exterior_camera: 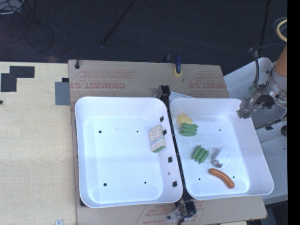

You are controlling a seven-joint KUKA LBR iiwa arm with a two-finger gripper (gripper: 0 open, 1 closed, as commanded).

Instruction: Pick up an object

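The right bin (243, 139) holds a yellow corn piece (184, 120), a green pod (189, 130) just below it, a second green vegetable (200, 154), a small grey metal piece (217, 162) and an orange sausage (221, 178). A patterned sponge-like block (157, 139) lies in the left bin (93, 125) near its right wall. My gripper (245, 109) hangs at the right bin's far right rim, apart from all the objects, with nothing visible between its fingers.
A black divider with clips (169, 139) runs between the two bins. The bins rest on a cardboard sheet (122, 78) over a light wooden bench (33, 149). The arm's wrist (276, 86) comes in from the right edge.
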